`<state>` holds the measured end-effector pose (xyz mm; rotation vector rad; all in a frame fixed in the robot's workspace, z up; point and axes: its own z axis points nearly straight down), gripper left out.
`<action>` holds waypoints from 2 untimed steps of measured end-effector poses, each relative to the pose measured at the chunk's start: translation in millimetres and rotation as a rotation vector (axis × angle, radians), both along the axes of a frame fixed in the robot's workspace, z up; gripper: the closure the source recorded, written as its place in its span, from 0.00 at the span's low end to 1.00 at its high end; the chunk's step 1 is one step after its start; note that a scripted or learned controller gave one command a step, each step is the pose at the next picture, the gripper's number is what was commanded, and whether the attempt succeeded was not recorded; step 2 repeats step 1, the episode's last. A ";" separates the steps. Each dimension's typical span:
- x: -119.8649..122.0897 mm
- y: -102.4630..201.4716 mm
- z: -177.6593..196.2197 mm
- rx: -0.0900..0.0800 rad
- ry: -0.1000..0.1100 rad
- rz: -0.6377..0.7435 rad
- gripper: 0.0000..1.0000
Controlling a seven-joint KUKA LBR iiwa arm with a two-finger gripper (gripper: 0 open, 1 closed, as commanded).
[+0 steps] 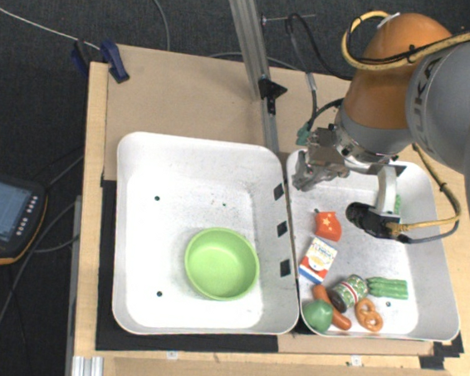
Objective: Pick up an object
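The hand [310,172] is hovering over the upper left corner of the right bin [438,246], with the red toy [328,225] lying just below and right of it and the small carton [318,260], can [348,292], pretzel [368,315] and green pieces [386,287] sitting further toward the lower right. The grey arm [446,88] is reaching in from the upper right, its wrist pointing down; whether the hand is open or closed cannot be told, and nothing is visibly gripped. The carton's printing is too small to read, and a green bowl [222,263] is resting in the left bin [132,214].
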<state>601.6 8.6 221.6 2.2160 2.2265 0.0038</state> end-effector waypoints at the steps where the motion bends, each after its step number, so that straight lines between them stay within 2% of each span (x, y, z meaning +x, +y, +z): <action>1: -15.7 51.6 -4.4 0.000 0.002 0.000 1.00; 2: -15.7 51.6 -4.4 0.000 0.002 0.000 1.00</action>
